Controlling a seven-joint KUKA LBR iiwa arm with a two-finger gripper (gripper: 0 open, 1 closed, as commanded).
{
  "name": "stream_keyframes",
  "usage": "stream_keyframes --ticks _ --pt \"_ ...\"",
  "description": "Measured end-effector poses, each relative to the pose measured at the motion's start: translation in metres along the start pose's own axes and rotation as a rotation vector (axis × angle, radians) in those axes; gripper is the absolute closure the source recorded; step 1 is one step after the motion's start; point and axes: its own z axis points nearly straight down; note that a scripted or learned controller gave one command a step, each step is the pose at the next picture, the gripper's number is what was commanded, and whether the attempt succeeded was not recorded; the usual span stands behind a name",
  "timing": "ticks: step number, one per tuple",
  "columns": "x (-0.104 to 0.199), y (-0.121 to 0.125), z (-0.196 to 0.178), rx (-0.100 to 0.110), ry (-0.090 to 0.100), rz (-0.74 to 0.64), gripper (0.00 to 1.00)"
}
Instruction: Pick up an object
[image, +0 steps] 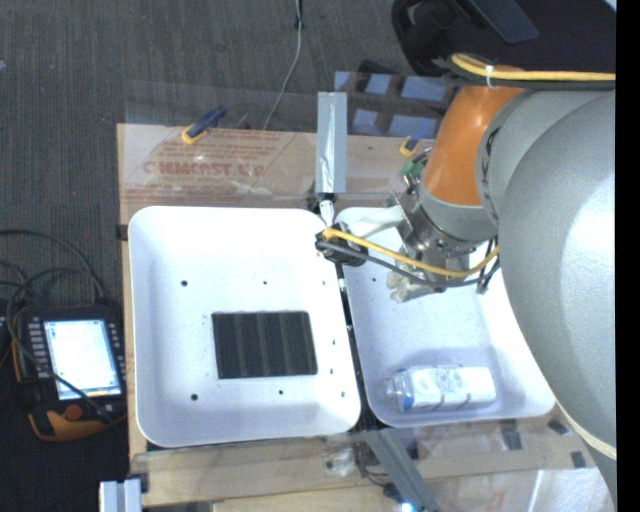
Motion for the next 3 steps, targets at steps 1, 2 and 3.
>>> stream_keyframes --ticks 1,2,3 --pt "0.079 -0.032 0.073 0.0 -0.003 0.023 1.0" --pt "0.079 -0.032 0.073 0.0 -0.002 0.023 0.0" --pt "0.059 0.052 0.072 -0.005 -0.002 0.024 0.0"
